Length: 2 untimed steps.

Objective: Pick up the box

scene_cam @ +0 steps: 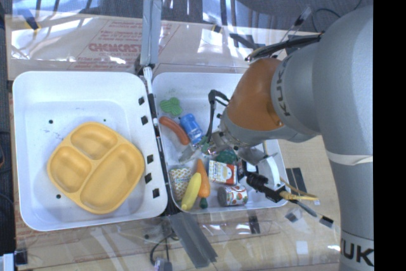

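- The small white carton box [223, 172] with a red and green printed label sits upright-ish in the right white plastic bin [190, 82], toward its near edge, with some orange on the front face.
- Using that box as the anchor: a small tin can with a red label [232, 196] lies just in front of it, close to touching.
- Just left of the box there's an orange toy carrot [202, 169], and left of that a yellow toy banana [191, 191] lying over a mesh bag [179, 178].
- Further back and left of the box: a blue plastic bottle [190, 127], a red-orange toy sausage [174, 130], and a green leafy toy piece [169, 105].
- Well left of the box, the left white plastic bin [38, 98] holds a yellow divided plastic plate [95, 165] with three compartments.
- The grey arm with the orange band [257, 105] reaches in from the right and bends down over the right bin, with the gripper [219, 148] just behind and above the box.
- Can't tell whether the gripper is released or clenched, the wrist is in the way.
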Motion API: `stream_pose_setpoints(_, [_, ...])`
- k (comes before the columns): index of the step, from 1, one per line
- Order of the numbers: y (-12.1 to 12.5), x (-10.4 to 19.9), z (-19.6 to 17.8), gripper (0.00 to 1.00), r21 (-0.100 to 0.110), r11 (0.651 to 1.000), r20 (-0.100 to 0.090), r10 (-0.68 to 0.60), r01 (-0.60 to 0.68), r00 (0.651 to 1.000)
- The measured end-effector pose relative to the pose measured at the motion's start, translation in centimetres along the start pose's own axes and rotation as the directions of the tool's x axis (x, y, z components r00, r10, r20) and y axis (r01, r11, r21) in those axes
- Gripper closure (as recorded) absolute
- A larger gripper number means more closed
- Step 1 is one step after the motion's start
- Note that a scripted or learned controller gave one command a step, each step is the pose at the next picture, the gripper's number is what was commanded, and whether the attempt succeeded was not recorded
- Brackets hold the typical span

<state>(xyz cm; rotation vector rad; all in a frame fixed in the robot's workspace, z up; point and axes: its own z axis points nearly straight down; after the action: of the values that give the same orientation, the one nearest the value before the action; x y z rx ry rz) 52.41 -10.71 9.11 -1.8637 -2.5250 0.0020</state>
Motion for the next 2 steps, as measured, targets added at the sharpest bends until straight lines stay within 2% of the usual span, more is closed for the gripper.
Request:
stream_pose_setpoints(1, [7.5,-4.0,-0.9,0.0,-0.002,0.989,0.002,0.145,-0.145,0.989])
stream_pose_setpoints(2, [10.5,-3.0,-0.5,0.0,-0.003,0.973,0.001,0.231,-0.231,0.973])
